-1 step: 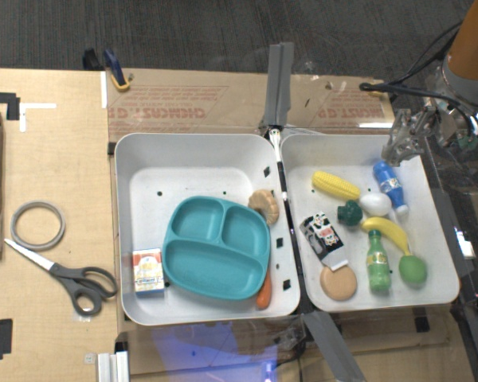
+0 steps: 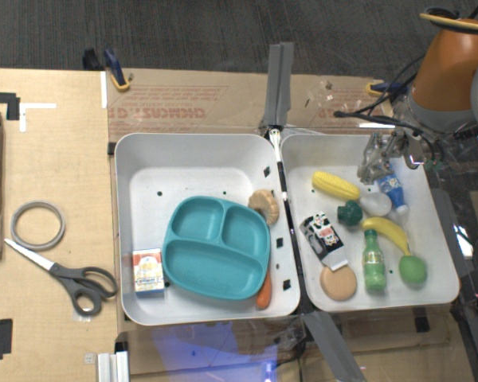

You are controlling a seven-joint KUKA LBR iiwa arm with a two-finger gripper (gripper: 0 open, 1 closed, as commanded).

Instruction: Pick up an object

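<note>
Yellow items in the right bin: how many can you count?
2. The corn cob lies near the bin's upper left, and the banana lies lower, between the green bottle and the green round fruit. The arm may hide others.

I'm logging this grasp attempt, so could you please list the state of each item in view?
gripper: low over the right bin's far side, beside the blue-and-white bottle
green bottle: lying flat
corn cob: lying loose
banana: lying loose
teal tray: right side up in the left bin
scissors: shut, on the bench
</note>
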